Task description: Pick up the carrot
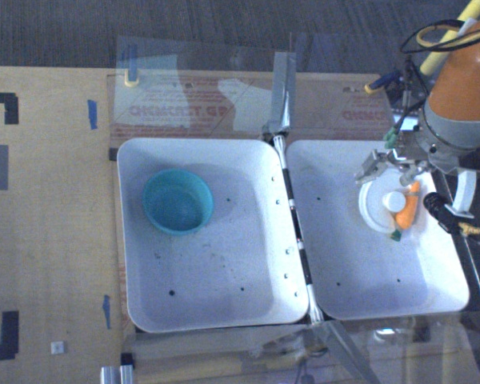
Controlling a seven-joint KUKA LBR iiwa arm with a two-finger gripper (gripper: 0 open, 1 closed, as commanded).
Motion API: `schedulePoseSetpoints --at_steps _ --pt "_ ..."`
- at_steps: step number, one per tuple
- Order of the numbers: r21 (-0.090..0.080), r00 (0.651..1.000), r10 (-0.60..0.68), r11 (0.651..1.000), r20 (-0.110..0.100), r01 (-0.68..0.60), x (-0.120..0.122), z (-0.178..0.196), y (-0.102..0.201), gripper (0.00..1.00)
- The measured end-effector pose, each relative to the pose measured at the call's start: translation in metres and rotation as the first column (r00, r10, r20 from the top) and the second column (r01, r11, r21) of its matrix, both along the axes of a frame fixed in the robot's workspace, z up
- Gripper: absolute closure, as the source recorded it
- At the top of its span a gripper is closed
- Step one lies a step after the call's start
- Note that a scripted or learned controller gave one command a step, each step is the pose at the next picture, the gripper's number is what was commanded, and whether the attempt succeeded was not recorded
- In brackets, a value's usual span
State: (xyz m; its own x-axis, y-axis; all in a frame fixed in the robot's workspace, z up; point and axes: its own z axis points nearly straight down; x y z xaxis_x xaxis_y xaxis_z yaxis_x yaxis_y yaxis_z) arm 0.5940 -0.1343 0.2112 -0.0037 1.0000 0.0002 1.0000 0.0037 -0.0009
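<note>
A two-finger metal gripper (394, 163) hangs over the upper right part of the right bin (344, 278), at the end of a grey arm with an orange band (458, 90) that reaches in from the right. Its fingers spread out to the left and look parted, with nothing between them.

Just below and to the right of the gripper lies the carrot (408, 208), apart from the fingers. It rests in the right bin, near that bin's right wall. Its long axis runs nearly up and down the view, tilted slightly, with the top end leaning right. A small green stub marks the lower end. The body is orange, short and smooth.

The carrot lies across the right edge of a small white round dish (378, 206), touching it. A dark cable or strap (438, 210) from the arm runs just to the carrot's right.

The left bin (224, 286) sits beside the right one, well apart from the carrot. It holds a teal bowl (177, 202), upright, in its upper left part.
</note>
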Motion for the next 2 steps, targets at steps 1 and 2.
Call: schedulePoseSetpoints --at_steps 1,2 --pt "-0.002 1.000 -0.025 1.000 0.003 0.025 0.010 -0.046 -0.089 0.00" --pt "0.002 0.999 0.045 0.999 0.017 -0.045 -0.031 -0.117 -0.078 0.00"
